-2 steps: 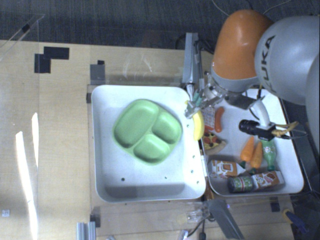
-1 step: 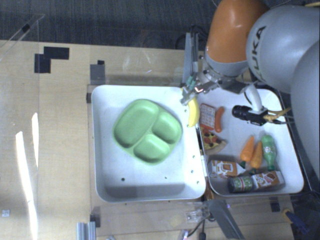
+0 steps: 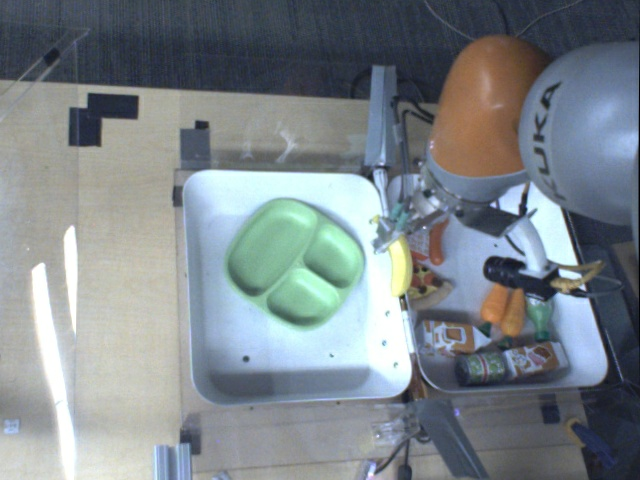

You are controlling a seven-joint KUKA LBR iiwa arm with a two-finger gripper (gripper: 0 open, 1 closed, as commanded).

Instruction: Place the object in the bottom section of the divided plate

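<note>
A green divided plate [image 3: 295, 260] lies in the left white bin [image 3: 230, 368]. It has one large section on the left, a smaller one at the upper right and a bottom section [image 3: 302, 296] with nothing in it. My gripper [image 3: 392, 228] hangs over the wall between the two bins, just right of the plate. A yellow banana [image 3: 400, 268] lies directly below it at the left edge of the right bin [image 3: 590, 358]. I cannot make out anything held in the gripper.
The right bin holds a red sausage-like piece [image 3: 438, 240], a pizza slice [image 3: 430, 286], a carrot [image 3: 503, 310], a small box [image 3: 448, 336] and a can lying on its side [image 3: 488, 366]. My arm covers that bin's upper part.
</note>
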